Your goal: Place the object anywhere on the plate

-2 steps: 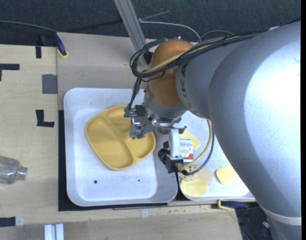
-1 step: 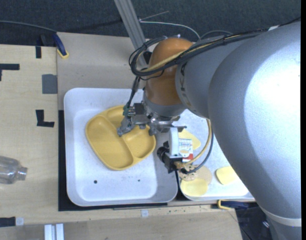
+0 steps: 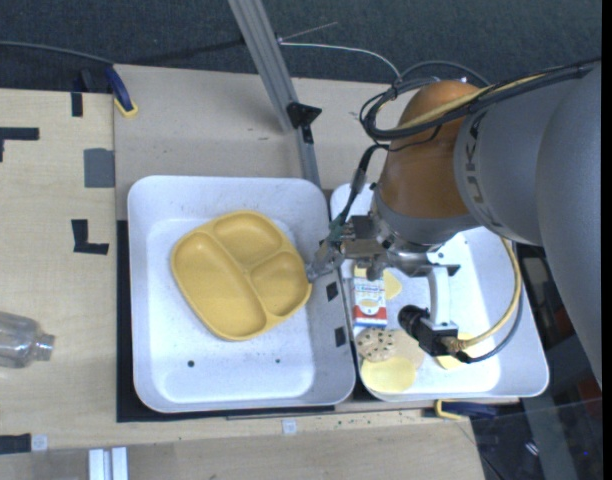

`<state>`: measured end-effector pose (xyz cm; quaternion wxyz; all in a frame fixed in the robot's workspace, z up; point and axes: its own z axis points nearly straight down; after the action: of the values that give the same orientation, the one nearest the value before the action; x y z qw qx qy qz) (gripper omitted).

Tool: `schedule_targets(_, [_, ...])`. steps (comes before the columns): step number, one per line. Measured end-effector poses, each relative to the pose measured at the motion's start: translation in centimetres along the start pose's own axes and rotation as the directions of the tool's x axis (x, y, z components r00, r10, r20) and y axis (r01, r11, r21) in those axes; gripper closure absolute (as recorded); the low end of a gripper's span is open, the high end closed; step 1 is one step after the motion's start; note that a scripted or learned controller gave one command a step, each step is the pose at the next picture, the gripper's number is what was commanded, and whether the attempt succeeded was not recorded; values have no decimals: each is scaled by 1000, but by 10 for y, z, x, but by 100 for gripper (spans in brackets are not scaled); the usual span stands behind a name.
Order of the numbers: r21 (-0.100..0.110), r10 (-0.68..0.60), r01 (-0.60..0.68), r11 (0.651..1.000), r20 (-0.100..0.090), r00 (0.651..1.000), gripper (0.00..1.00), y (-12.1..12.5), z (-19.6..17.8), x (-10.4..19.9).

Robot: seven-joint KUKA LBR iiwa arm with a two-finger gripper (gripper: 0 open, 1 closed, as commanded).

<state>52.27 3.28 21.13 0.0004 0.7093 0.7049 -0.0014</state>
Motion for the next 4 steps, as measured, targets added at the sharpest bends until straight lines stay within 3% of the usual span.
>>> schedule_targets(1, [3,-9,9,1000,-4,1000,100,0,-7,6])
schedule_targets(2, [0,-15,15,1000,-3,1000,100,45,25,71])
schedule_targets(3, [-8,-10,10,1000,-3,1000,100,112,-20,76])
schedule_targets(4, [7,-2,2,1000,1,1000,100,76,26,23])
